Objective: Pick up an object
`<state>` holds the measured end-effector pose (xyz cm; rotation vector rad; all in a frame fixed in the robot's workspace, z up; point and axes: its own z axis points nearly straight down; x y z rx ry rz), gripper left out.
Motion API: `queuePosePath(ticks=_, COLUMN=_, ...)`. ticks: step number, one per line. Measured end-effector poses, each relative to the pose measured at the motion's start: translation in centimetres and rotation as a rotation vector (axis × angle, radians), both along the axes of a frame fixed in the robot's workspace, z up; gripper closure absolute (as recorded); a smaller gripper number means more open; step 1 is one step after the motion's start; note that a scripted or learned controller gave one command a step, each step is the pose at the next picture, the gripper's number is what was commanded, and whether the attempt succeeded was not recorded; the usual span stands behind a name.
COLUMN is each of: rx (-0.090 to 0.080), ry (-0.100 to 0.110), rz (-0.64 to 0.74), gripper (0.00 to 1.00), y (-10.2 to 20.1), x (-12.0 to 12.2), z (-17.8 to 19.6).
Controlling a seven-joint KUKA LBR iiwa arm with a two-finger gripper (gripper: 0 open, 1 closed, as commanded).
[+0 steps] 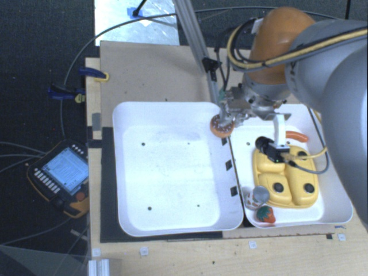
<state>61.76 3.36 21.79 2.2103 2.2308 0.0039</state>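
Note:
My gripper (225,119) hangs over the rim between the two bins, near their far end. A small round brown-orange object (219,127), shaped like a doughnut, sits between the fingertips, and the gripper is shut on it. The object hovers over the far right corner of the left bin (167,171). In the right bin (336,206) lies a yellow moulded toy (290,180) with dark round holes. A slim orange piece (296,135) lies behind that toy.
At the near left corner of the right bin lie a small grey-and-white item (259,194) and a red-and-green one (265,214). The grey arm (328,68) covers the right bin's far side. A teach pendant (60,174) lies off the bench at the left.

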Motion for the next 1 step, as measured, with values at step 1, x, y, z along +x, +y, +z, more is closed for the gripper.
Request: queuePosePath(ticks=1, rx=0.001, ry=0.0, rz=0.001, gripper=1.0, y=5.77, x=1.42, z=-0.52)
